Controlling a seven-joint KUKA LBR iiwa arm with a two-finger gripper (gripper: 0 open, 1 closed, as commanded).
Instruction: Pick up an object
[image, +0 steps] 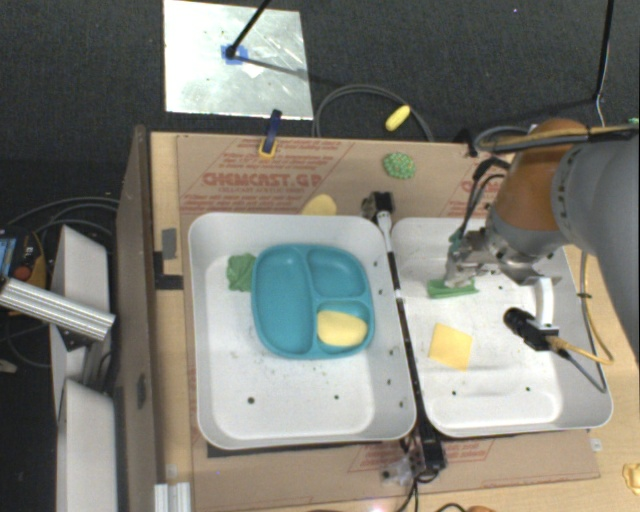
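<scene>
Camera view: gripper (458, 272) low over right bin (520, 410)

I read red print, "CHEMCAST GP", on the brown paper sheet (262, 178) under the bins; its smaller lines are illegible to me.

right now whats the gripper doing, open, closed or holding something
Gripper: down in the right bin, right at a flat green piece; whether it is open, closed or gripping cannot be told.
</scene>
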